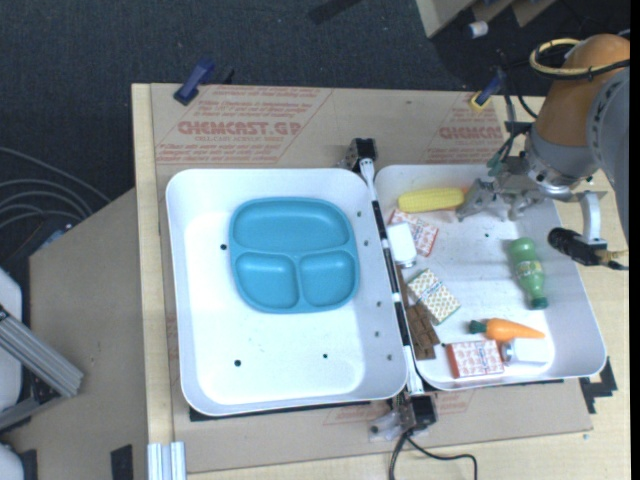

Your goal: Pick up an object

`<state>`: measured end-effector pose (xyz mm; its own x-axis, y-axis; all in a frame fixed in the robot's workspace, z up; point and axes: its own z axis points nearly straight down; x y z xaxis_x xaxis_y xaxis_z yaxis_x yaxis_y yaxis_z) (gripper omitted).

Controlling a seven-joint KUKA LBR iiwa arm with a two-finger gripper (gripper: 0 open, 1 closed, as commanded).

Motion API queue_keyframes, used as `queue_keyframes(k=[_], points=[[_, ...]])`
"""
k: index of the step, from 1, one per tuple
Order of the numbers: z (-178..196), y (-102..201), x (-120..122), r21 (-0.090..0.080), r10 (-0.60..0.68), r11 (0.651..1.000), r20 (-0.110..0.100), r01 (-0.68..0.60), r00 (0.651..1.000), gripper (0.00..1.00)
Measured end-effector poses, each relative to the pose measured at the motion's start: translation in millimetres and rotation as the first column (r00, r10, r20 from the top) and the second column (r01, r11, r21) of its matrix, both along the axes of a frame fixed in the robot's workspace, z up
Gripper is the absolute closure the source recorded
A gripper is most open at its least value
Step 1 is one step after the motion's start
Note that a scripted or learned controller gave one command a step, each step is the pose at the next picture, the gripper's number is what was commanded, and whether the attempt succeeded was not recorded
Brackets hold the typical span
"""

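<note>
Nearest item: red-and-white box [474, 358] at the right bin's [590, 340] front edge, touching a white tube [527, 351] and an orange carrot [510, 328]. Gripper [497, 196]: low over the right bin's far end, just beside a yellow corn cob [430, 200]; finger state cannot be told. Green bottle [526, 272]: lying near the right wall. Patterned packets [432, 293], brown bar [420, 330]: along the dividing wall. Left bin [190, 298]: holds a blue divided plate [294, 252]. Both bins rest on the desk [150, 268].

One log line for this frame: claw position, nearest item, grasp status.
claw: over right bin, far end | nearest: corn | grasp: nothing seen held | left bin: blue tray
</note>
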<state>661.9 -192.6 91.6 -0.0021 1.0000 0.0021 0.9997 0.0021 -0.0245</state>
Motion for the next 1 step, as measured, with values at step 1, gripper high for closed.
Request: queue_keyframes(k=[1], points=[[-10.3, -18.7, 0.5, 0.007, 0.001, 1.000, 0.001, -0.001, 1.000, 0.00]])
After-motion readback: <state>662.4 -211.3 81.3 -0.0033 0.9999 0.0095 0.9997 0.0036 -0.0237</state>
